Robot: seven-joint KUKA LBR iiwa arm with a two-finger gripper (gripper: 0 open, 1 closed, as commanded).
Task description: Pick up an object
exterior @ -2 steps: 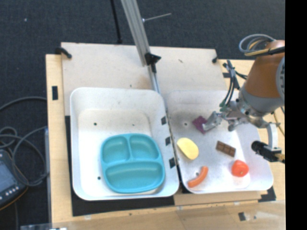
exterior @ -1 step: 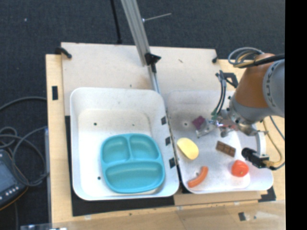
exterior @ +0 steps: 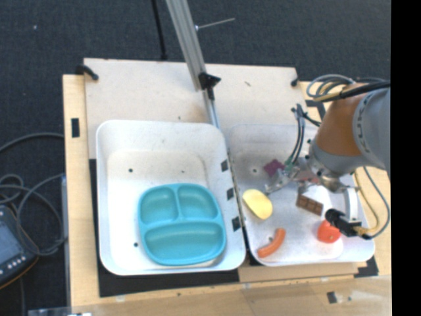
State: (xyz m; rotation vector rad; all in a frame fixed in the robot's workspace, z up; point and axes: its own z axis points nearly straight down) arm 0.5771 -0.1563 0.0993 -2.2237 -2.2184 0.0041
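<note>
- Camera view: the gripper point(exterior: 284, 176) hangs low over the right bin point(exterior: 263, 137), with the arm point(exterior: 342, 133) coming in from the bin's right side.
- Whether the jaws stand wide or narrow I cannot tell; the metal parts there blur together, and nothing is seen between them.
- The purple piece point(exterior: 272, 168) lies just beside the gripper, toward the bin's left; I judge it the nearest thing to take. It is small and shows no clear long axis.
- The lemon point(exterior: 258, 204) lies nearer the bin's front-left, long axis slanting front-right.
- The brown block point(exterior: 309, 205) sits to the front-right of the gripper, close to the wrist.
- The sausage point(exterior: 272, 242) and the red toy point(exterior: 329, 232) lie along the bin's front edge, well clear.
- The blue tray point(exterior: 181, 224) rests in the left bin point(exterior: 118, 150), left of the right bin, out of the way.
</note>
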